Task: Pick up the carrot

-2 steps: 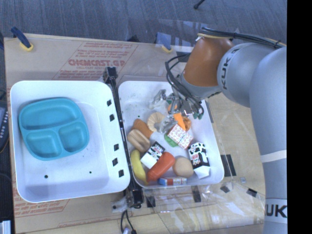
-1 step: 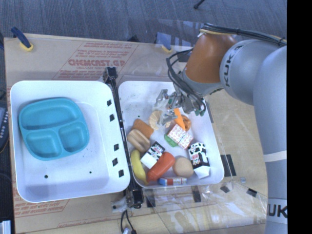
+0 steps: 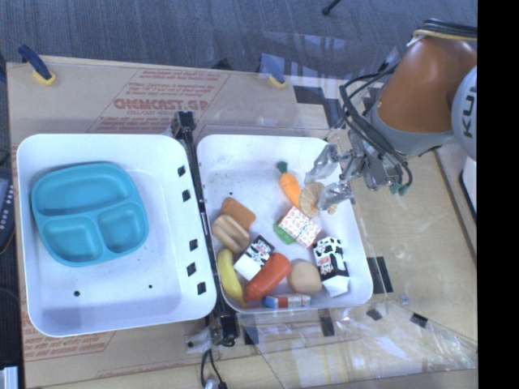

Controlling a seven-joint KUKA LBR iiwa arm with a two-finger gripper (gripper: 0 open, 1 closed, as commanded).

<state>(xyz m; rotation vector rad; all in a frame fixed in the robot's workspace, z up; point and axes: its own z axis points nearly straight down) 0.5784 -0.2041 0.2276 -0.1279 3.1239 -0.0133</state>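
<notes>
The carrot (image 3: 289,187) is orange with a green top and lies in the upper middle of the right bin (image 3: 243,156), its tip pointing toward the front. My gripper (image 3: 329,179) hovers just to the right of it, near the bin's right wall, open with nothing between its fingers. A small beige piece (image 3: 310,198) lies between the carrot and the lower fingertip (image 3: 340,192).
The right bin also holds a pink patterned box (image 3: 299,226), two cow-print cartons (image 3: 331,263) (image 3: 256,255), a bun (image 3: 230,233), toast (image 3: 238,212), a banana (image 3: 229,275), a red sausage (image 3: 268,275) and a tan ball (image 3: 305,276). A blue divided tray (image 3: 87,211) sits in the left bin (image 3: 105,306).
</notes>
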